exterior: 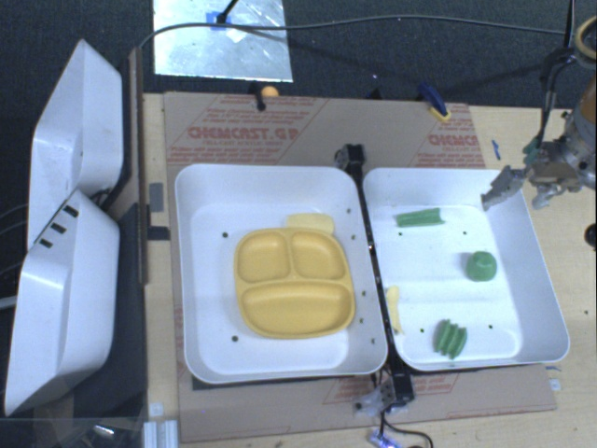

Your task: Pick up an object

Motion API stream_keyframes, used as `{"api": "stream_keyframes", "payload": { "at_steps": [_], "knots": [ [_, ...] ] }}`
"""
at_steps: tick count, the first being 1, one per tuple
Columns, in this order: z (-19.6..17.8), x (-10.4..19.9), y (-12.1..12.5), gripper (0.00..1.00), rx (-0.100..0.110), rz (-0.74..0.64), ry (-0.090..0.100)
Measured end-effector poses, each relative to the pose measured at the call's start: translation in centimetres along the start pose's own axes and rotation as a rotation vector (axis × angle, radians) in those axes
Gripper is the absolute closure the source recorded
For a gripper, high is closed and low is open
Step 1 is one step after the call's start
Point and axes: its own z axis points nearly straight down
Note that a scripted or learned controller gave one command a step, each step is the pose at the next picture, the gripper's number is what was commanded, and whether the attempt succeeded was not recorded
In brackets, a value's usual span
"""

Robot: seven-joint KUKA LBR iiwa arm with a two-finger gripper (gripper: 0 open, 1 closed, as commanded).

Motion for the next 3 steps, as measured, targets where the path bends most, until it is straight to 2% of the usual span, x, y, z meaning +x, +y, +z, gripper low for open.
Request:
{"api": "stream_keyframes", "payload": {
  "at_steps": [2, 3],
  "knots": [
    [-3.2, -1.6, -4.8, 0.0, -0.001, 0.002, -0.001],
    [-4.2, -0.8, -5.6, 0.0, -0.001, 0.0, 0.0]
  ]
}}
